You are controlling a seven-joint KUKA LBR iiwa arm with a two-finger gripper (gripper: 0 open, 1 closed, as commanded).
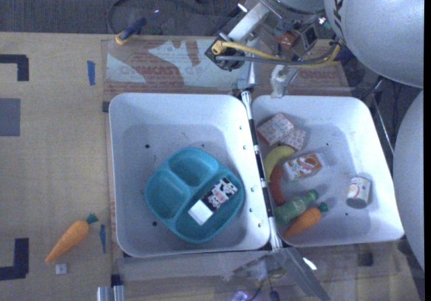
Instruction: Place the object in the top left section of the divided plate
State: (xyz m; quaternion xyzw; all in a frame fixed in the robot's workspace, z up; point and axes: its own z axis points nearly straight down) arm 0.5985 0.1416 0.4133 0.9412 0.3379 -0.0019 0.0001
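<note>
Item: toy carrot (pixel 67 239), on the bench, left of and nearer than the divided plate (pixel 156 188).
Item: divided plate, teal, in the left bin (pixel 135 108).
Item: cow-patterned carton (pixel 217 200), lying in the plate's long right-hand section; the top left section (pixel 180 166) is bare.
Item: mixed toy groceries in the right bin (pixel 350 112), right of the plate.
Item: gripper (pixel 278 84), beyond the plate, above the bins' far rim, carrying nothing visible; its opening cannot be told.
Status: if the carton is the object, it is in the plate but in the wrong section; pick-up and transfer remain.
</note>
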